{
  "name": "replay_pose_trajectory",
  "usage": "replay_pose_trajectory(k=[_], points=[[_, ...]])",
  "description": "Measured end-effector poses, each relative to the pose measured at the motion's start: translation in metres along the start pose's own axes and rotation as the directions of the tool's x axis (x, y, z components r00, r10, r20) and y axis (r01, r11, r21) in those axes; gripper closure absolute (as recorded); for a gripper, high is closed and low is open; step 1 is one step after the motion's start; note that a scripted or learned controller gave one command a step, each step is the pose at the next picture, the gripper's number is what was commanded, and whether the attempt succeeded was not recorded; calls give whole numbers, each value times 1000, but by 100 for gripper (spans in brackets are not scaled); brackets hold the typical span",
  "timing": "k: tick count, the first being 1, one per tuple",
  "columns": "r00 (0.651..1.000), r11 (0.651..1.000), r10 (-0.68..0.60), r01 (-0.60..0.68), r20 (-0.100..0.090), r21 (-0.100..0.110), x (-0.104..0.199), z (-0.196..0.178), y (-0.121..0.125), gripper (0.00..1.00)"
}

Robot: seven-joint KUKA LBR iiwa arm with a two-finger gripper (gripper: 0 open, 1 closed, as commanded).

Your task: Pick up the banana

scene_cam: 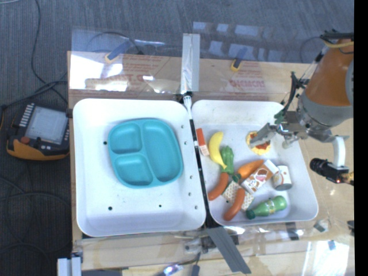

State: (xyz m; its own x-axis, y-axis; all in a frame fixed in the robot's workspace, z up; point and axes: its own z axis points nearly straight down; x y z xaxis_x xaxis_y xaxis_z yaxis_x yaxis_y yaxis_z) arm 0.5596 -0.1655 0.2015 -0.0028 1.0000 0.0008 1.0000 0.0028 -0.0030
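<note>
Camera view has your banana [215,148] sitting in the right bin [305,209], upper left part of it, close to the wall that splits the two bins. It lies mostly up-and-down in the frame, with its lower end touching a green veggie-looking toy [227,157]. That's the tricky bit, since the bottom end is crowded but the top half is free, so I'd guess that's where you want to go in.

Your pincer [268,133] hangs over the middle of the same bin, to the right of the banana and apart from it, above a small yellow and red toy [259,143]. I honestly can't tell whether it's wide or narrow from this angle, and I see nothing gripped in it.

Everything else is piled in the lower middle of that bin: an orange carrot [250,168], two sausage-like pieces [218,186], a little red and white carton [256,180], a small can [282,178] and a green bottle [267,206]. They look dumped there at random, not arranged.

The left bin [92,211] holds just a blue divided plate [145,152], flat in the centre.

Labels: the carton and can have print, but it's too small to read. Red lettering on the cardboard at the back of the desk [144,68] is blurred too.
</note>
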Motion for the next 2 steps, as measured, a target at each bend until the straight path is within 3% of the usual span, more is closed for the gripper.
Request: replay_pose_trajectory(k=[1,2], points=[[973,973,-233,233,0,0,53,52,30,0],[927,927,-374,374,7,-9,61,111,29,0]])
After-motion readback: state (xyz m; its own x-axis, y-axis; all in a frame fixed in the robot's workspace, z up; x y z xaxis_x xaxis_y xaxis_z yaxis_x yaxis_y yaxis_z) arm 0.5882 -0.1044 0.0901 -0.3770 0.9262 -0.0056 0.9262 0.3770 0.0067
